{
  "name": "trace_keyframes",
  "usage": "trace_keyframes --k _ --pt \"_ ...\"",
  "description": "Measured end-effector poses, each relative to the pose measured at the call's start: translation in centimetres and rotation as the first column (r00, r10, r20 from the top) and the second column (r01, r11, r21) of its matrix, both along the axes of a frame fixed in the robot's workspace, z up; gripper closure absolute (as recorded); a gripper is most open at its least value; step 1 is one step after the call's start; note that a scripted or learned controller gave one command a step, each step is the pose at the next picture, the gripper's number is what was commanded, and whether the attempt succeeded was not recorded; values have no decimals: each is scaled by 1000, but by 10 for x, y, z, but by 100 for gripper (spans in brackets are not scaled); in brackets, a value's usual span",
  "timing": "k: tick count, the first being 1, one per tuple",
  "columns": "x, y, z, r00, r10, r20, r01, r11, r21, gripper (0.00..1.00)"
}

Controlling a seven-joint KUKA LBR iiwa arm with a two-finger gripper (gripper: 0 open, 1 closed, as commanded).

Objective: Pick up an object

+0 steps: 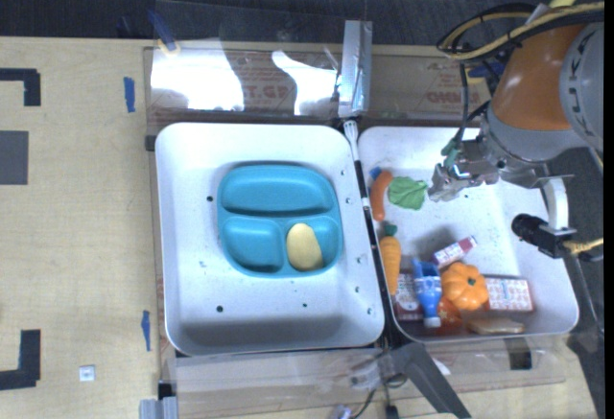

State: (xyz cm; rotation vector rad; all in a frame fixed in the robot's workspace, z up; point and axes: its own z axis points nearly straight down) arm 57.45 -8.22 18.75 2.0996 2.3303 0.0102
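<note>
White bins (pixel 182 216) side by side on tan wooden bench (pixel 67 216).

You will find very little here that can be read. The brown board (pixel 403 93) behind the bins carries reddish printed lettering, but glare and blur leave it illegible. The flat box (pixel 507 293) beside the small pumpkin (pixel 464 286) in the right bin (pixel 499 221) has red and white print, too small to make out, and the same goes for the blue-capped bottle's label (pixel 429 295).
</note>
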Motion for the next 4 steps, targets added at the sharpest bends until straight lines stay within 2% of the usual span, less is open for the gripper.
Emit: trace_keyframes --k 1,2,3,4 --pt "-2 -4 -3 1000 -6 -7 6 1000 -2 0" --pt "-12 -41 -91 1000 26 5 -26 1000 -2 0" --pt "-73 -52 -93 1000 18 14 -18 1000 -3 0" --pt "-87 -49 -94 954 -300 12 300 954 9 0"
